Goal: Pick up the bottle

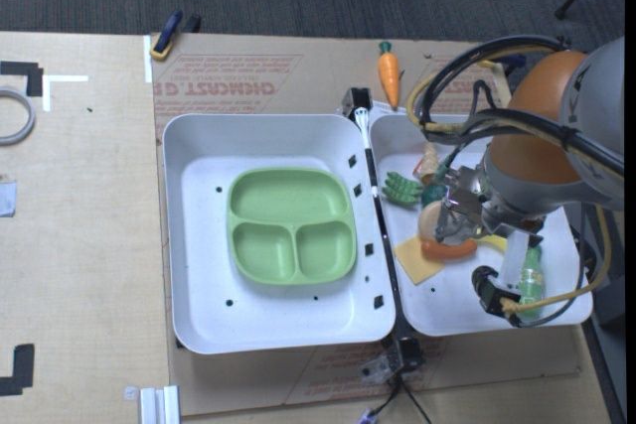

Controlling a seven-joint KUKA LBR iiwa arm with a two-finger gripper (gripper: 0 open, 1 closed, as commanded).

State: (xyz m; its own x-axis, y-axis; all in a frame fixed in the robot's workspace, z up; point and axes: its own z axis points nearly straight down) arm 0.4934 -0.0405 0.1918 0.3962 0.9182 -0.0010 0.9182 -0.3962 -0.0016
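While the gripper (452, 218) hung low over the right bin (556, 313), above an orange item (447, 248), its state could not be told; the green bottle (530, 281) lay just beside it.

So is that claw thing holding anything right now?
Gripper: cannot be told; it sits low in the right bin, over an orange item, apart from the green bottle.

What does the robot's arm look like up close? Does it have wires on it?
The arm is big, round and grey, with a shiny orange band near the wrist. Thick black cables loop over it, and some thinner yellowish ones run alongside. Down at the end sits the gripper, made of dark and silvery metal parts.
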